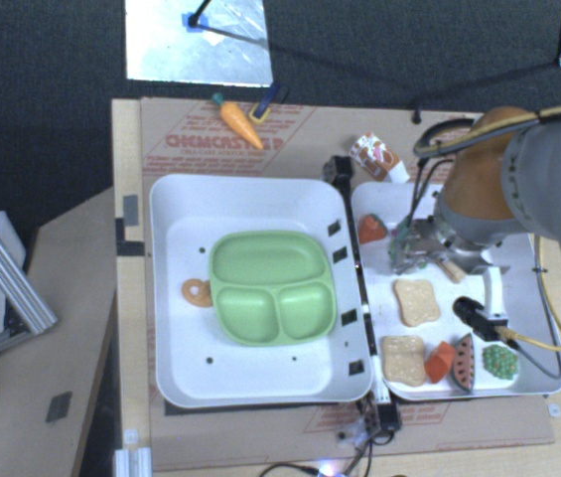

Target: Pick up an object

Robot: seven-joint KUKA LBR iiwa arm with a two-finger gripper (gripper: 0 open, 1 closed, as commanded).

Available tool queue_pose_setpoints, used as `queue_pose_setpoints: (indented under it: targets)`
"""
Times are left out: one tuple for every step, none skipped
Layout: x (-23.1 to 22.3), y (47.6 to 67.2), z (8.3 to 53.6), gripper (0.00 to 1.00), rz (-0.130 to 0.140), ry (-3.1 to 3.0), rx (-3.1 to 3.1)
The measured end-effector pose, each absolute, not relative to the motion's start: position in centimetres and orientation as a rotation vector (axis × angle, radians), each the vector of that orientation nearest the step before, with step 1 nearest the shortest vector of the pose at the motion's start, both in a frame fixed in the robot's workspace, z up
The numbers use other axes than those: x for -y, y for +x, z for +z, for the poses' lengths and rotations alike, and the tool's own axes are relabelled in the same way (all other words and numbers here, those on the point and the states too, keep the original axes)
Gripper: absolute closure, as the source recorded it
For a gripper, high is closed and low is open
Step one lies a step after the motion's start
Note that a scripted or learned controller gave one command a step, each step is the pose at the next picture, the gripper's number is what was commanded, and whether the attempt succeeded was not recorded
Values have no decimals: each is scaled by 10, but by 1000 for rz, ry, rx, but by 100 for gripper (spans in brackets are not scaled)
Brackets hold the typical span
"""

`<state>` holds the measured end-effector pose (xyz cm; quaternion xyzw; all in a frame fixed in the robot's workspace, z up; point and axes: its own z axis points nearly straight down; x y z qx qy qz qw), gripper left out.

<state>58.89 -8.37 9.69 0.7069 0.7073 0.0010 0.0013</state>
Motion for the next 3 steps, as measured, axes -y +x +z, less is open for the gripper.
queue_pose_setpoints:
  targets:
    - [86, 585, 160, 100, 7, 2217, -2218]
    - [93, 591, 222, 100, 7, 2212, -2221]
    - [93, 592, 225, 100, 2, 2216, -2225]
